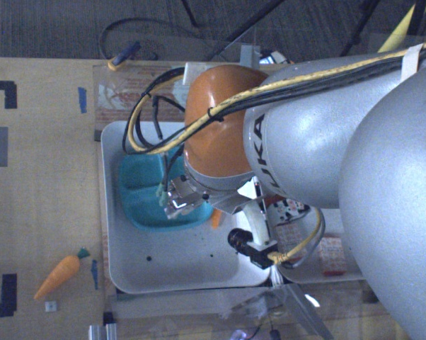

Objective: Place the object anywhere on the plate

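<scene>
Oddly, the carrot [57, 277] lies slantwise, leaves upper-right; claw [175, 202] grip unreadable.

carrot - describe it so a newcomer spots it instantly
Start at the white bin under the arm, then look off its left edge onto the tan bench. The carrot lies there outside the bin, near the lower left corner: orange, tapered, green-topped, unlike the teal plate inside.

A toy carrot [57, 276] lies on the wooden bench [43, 211] near its lower left corner, outside the white bin [170, 271].
</scene>
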### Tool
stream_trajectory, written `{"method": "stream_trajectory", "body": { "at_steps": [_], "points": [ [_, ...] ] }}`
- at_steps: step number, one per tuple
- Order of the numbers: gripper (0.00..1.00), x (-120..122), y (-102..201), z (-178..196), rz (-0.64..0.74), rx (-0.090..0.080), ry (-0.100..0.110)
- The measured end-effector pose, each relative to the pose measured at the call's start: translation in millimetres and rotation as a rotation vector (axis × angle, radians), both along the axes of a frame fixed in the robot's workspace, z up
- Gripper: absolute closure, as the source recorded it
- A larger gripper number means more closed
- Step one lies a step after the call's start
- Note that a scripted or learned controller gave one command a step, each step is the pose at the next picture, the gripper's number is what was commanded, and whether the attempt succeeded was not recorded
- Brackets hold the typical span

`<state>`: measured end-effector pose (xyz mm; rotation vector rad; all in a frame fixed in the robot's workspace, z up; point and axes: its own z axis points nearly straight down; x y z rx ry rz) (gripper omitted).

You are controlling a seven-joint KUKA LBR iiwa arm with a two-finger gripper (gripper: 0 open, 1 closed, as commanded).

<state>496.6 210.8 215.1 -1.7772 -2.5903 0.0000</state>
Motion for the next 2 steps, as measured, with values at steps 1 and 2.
{"method": "stream_trajectory", "body": {
  "at_steps": [1, 2],
  "points": [
    [1.00, 46.5, 7.9, -1.9, -0.093, 0.000, -0.002],
    [1.00, 47.1, 8.9, 7.9, -0.091, -0.001, -0.004]
  ]
}}
